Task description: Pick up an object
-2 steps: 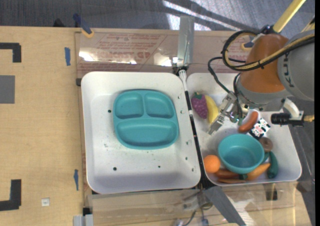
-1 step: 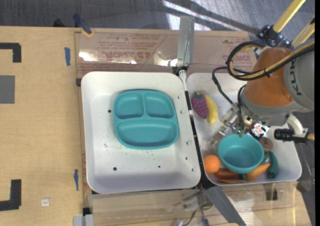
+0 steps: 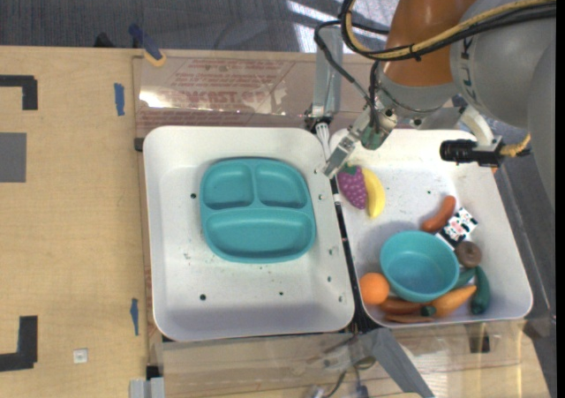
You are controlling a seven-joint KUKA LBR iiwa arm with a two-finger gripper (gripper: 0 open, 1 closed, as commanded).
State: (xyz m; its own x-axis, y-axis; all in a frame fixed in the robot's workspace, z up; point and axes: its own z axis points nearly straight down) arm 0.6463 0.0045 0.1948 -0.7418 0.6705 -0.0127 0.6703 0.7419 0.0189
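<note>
Grapes (image 3: 353, 185), purple toy bunch, lie in right bin (image 3: 508, 237) at upper-left corner, touching banana (image 3: 375, 194).

Camera view: end effector (image 3: 339, 161) low just above grapes, by divider between bins; finger state — cannot tell.

Advice: centre over bunch, keep off bin wall and banana, close before lifting straight.

Writing: small black-white card (image 3: 459, 227) carries print, too small to read.

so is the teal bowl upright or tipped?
Upright. The bowl sits in the right bin with its mouth facing up, rim whole and inside bare.
</note>
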